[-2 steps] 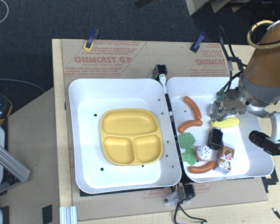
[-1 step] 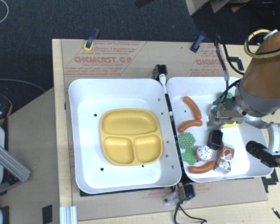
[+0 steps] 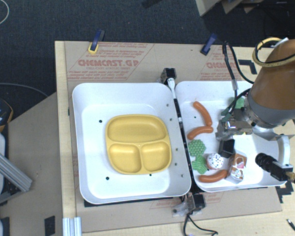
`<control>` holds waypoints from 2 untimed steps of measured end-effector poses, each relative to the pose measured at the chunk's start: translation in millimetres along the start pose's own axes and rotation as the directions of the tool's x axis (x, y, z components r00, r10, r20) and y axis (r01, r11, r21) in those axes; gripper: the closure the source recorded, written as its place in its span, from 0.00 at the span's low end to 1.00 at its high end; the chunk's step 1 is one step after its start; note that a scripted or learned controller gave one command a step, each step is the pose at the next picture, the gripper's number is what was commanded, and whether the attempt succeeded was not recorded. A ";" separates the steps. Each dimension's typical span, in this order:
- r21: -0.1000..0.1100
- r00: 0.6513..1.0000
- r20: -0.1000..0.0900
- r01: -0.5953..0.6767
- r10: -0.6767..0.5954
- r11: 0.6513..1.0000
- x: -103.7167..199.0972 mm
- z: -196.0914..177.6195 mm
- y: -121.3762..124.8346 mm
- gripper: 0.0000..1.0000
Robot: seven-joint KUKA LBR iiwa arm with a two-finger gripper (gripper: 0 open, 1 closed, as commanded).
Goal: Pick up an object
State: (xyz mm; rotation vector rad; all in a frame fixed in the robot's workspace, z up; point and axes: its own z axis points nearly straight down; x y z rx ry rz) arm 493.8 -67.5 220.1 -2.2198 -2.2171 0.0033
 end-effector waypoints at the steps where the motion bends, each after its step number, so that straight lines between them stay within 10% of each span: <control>1: -0.007 1.000 0.003 0.000 0.000 1.000 -4.2 -13.0 3.2 1.00; 2: -0.002 1.000 0.001 0.000 0.000 1.000 -9.0 -3.4 0.3 1.00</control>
